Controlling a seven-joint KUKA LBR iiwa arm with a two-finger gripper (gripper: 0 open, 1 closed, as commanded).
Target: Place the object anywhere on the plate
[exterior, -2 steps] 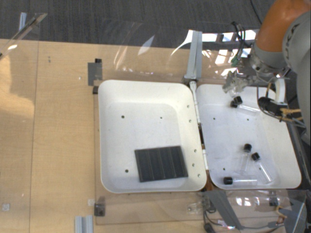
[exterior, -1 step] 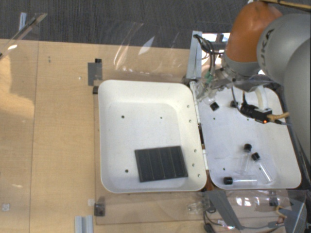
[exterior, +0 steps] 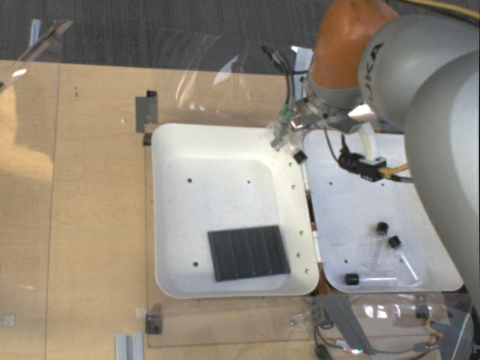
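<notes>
Camera view, from the near edge of the wooden bench (exterior: 75, 238): we see a grey metal bracket with loose wiring (exterior: 337, 334) just below the bins' near rims.

In the left bin (exterior: 180, 201), a shallow tray of smooth white plastic with rounded corners, the plate (exterior: 248, 253) lies flat against the near wall, closer to the near right corner. It is a dark grey rectangle, matte, with fine parallel ribs running along its surface, and nothing rests on it.

The right bin (exterior: 337, 193) holds the loose things that could be the object. A clear tube with a black cap (exterior: 371, 279) lies on its side along the near rim, cap towards the left bin. Just beyond it, two small black-capped pieces (exterior: 388, 235) sit close together with a second see-through tube (exterior: 409, 265) slanting beside them. All are glossy, transparent plastic, hard to outline against the white floor. They are well apart from the plate, with the bins' shared walls between.

Farther back, the gripper (exterior: 291, 135) hangs over the far right corner of the left bin. We cannot tell whether it is released or clenched, or whether the small dark bit under it is a separate thing. Behind it rise the orange band (exterior: 341, 36) and the smooth grey arm (exterior: 427, 88). Dark carpet (exterior: 150, 13) lies beyond the bench.
</notes>
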